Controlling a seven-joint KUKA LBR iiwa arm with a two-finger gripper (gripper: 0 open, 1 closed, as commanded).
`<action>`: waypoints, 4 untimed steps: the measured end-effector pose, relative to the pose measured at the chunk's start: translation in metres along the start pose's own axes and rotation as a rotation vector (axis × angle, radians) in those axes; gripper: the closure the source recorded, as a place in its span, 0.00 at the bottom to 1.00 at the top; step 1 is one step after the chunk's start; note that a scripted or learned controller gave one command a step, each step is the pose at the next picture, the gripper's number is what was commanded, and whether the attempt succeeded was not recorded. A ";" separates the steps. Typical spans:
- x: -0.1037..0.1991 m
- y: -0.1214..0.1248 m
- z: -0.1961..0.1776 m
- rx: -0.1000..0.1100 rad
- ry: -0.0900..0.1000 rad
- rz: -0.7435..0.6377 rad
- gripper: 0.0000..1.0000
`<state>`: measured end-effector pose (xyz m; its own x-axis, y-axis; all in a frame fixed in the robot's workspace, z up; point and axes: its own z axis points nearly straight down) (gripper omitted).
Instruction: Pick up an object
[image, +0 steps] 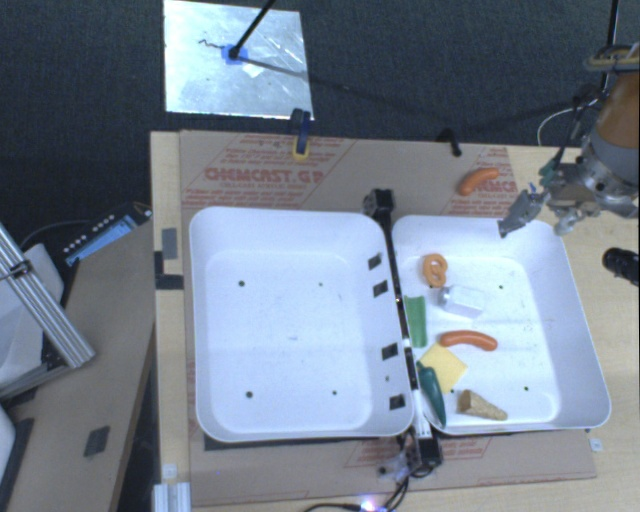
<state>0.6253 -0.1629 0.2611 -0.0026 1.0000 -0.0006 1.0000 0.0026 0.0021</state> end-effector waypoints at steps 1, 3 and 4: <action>0.075 0.026 0.106 0.008 0.005 -0.008 0.00; 0.085 0.045 0.075 -0.003 0.001 -0.004 1.00; 0.096 0.044 0.076 0.000 0.001 -0.004 1.00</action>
<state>0.6691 -0.0668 0.1850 -0.0062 1.0000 0.0000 1.0000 0.0062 0.0025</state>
